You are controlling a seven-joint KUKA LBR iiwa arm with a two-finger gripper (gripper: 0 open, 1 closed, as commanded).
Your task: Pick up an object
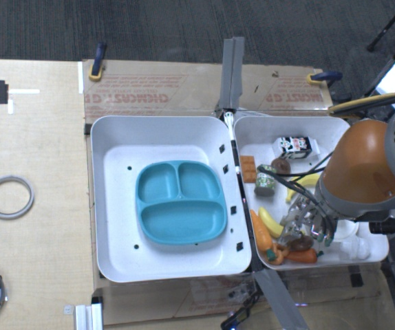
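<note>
Where gripper (306,229) hangs — carrot (262,233) just beside, banana (270,221) nr.

Gripper (306,231) was low over clustered toy food at right bin's (335,124) front edge; teal divided plate (182,203) sat mid left bin (115,205).

Two white bins (108,205) sit side by side. One blue divided plate (182,202), one roll of tape (8,196), two clamps (99,60), one small black-and-white carton (294,146), one orange block (248,169).
</note>
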